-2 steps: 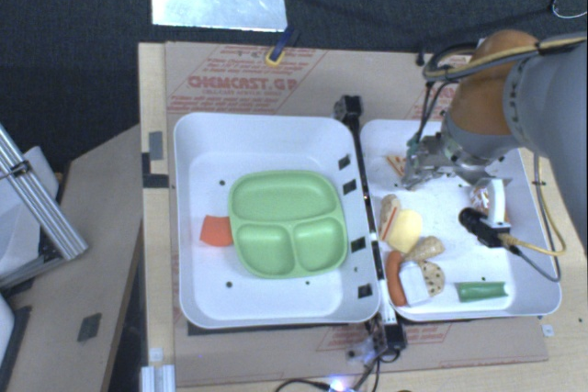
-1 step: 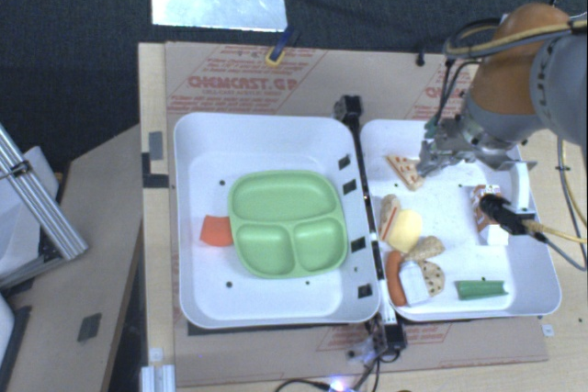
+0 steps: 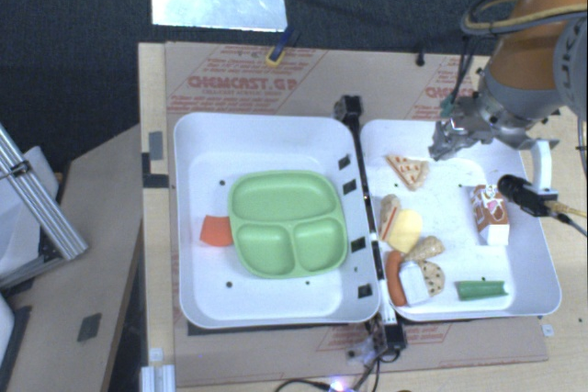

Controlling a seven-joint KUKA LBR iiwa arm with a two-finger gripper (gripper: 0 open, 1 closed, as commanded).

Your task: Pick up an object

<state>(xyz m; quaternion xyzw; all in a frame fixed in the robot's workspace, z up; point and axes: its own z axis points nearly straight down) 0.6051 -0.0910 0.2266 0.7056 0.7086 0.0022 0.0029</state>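
The right bin holds several toy food pieces: a pizza slice near its back, a yellow piece, a brown-and-white cake piece, a green pod at the front, an orange sausage and a bread-like piece. My gripper hangs over the back of this bin, just right of and behind the pizza slice. Nothing is visible between its fingers.
The left bin carries a green divided plate and an orange block at its left. A black divider clip strip runs between the bins. Cardboard lies under both bins.
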